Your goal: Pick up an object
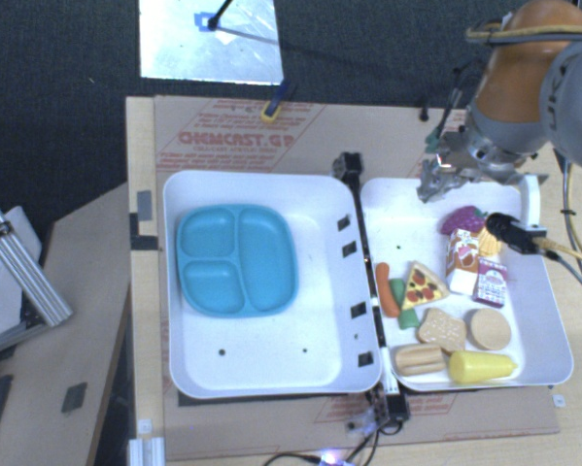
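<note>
Two white bins are sitting side by side. Left bin (pixel 261 357) is carrying a blue divided tray (pixel 237 259). Right bin (pixel 397 212) is holding toy foods crowded toward its near right corner, among them a pizza slice (pixel 424 285), carrot (pixel 387 289) and yellow piece (pixel 482 365). Gripper (pixel 433 187) is hovering over that bin's far edge, holding nothing visible.

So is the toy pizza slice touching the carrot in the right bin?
Apart. The camera view shows a green piece lying between the pizza slice and the carrot, in the right bin.
</note>
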`<state>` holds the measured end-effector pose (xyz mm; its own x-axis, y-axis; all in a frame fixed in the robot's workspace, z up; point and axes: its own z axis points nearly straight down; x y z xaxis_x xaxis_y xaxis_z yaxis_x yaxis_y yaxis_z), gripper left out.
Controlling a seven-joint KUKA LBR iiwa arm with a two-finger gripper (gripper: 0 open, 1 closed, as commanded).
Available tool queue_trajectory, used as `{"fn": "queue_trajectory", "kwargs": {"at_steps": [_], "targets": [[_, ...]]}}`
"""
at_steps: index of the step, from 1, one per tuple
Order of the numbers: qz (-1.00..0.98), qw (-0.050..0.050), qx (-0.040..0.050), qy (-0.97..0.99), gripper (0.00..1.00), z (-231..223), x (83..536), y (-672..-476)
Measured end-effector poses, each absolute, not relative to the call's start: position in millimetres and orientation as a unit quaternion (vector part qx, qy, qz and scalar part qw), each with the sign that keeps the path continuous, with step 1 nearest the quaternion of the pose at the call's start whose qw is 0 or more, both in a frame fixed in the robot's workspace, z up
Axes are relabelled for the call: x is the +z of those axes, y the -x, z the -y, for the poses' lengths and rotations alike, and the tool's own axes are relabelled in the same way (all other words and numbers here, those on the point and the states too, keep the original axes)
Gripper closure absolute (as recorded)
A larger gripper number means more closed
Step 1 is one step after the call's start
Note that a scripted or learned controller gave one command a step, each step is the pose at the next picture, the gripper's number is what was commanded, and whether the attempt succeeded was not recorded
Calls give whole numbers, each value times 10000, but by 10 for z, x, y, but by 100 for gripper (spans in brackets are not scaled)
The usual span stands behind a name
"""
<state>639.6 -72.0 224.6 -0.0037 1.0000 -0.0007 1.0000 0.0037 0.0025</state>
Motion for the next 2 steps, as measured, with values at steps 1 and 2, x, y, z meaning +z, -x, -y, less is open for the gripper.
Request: {"fn": "queue_trajectory", "kwargs": {"at_steps": [1,2], "targets": [[-7073,3,-2,-7069,100,740,2210,-6196],[-7088,16,17,-7054,100,769,2332,-6370]]}}
